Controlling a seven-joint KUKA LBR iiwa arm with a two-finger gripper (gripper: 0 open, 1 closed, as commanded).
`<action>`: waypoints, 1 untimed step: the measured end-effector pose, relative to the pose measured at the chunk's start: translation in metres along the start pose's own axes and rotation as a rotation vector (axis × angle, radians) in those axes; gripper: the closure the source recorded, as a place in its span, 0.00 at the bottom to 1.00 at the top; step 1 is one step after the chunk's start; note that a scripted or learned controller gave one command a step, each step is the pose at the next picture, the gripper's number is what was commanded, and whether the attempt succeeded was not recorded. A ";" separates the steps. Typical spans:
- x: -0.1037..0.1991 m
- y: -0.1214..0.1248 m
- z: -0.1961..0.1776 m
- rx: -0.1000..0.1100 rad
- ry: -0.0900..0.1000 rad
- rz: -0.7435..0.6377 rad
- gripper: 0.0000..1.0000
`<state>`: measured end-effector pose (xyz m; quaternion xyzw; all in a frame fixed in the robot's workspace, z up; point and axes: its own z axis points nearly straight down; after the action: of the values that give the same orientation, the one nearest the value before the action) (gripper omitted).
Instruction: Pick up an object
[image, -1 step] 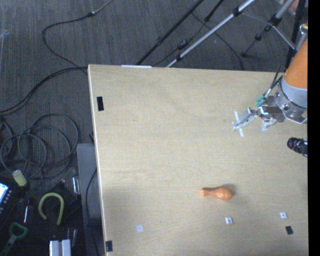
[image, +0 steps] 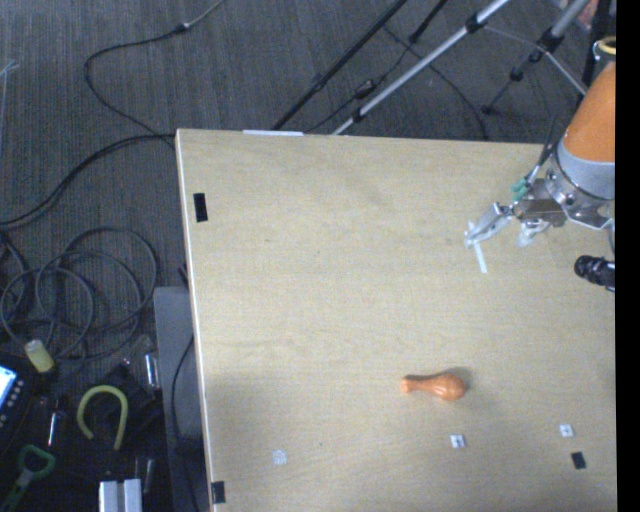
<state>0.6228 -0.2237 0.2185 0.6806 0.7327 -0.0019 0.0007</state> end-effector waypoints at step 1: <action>-0.001 0.043 0.096 0.000 0.001 -0.127 0.00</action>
<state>0.6653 -0.2221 0.1223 0.6327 0.7744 -0.0017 0.0004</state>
